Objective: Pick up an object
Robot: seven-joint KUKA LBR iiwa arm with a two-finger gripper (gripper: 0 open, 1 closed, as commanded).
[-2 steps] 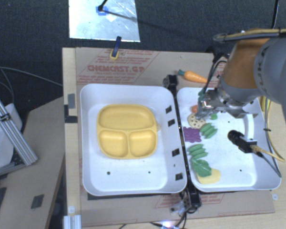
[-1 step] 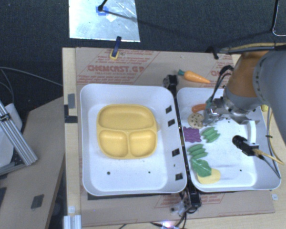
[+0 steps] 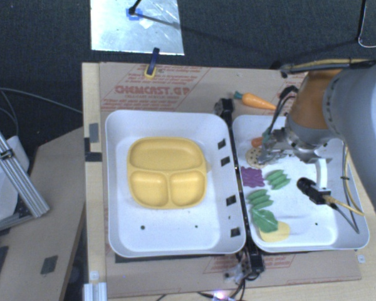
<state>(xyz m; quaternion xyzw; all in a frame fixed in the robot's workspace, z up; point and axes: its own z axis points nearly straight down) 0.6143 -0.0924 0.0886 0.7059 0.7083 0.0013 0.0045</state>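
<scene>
**End effector hovering over the toy food in the right bin**

The arm is reaching in over the right bin (image 3: 344, 231), and its end effector (image 3: 271, 144) is hanging low at the bin's upper left part, just above a round tan cracker (image 3: 253, 157). Whether anything is being gripped, I cannot tell; the metal parts are blurring together there.

Taking the cracker as landmark: a purple grape cluster (image 3: 252, 178) is lying just below it, green pea pods (image 3: 277, 179) are sitting below and to its right, more green pieces (image 3: 261, 209) are lying further below, and a yellow piece (image 3: 276, 233) is resting lowest, near the bin's front wall. An orange carrot (image 3: 258, 101) is lying above it, outside the bin on the table (image 3: 175, 83). The left bin (image 3: 122, 231) is holding a yellow divided plate (image 3: 167, 171), well left of the cracker.

The step in hand is probably the descent. Doing it well is likely meaning centring over one flat piece, keeping clear of the grapes, and pressing low enough to catch the thin edge.
</scene>
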